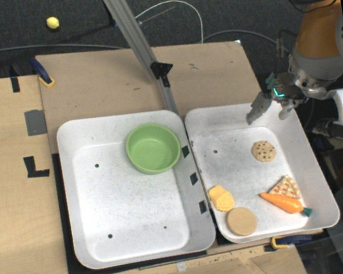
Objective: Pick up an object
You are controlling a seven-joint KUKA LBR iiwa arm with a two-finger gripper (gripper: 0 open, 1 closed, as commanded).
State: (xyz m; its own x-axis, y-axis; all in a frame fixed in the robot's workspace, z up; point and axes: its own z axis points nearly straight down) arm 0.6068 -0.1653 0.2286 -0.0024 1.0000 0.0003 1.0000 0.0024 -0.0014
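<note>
Camera view gave me the surface point(103, 73) from above at a slant, with two white bins side by side on it. The left bin point(84, 198) held a green bowl point(153, 147), sitting upright toward its far right corner. The right bin point(222, 128) held the small items I could go for: a round cookie with dark chips point(264, 151) out in the middle right, a pizza slice point(286, 187) near the right wall with an orange carrot point(283, 202) lying just beside it on its near side, a yellow cracker point(220, 198) close to the left wall, and a tan round disc point(242, 221) touching the cracker's near edge. I saw the arm point(317, 39) come in from the right, its orange band up at the far right corner of the picture. The pincer point(272, 105) hung over the far right corner of the right bin, well apart from the cookie and everything else, with its two fingers spread open and nothing between them. A yellow ball point(52, 22) lay on the dark floor at far left, off the surface.
</note>
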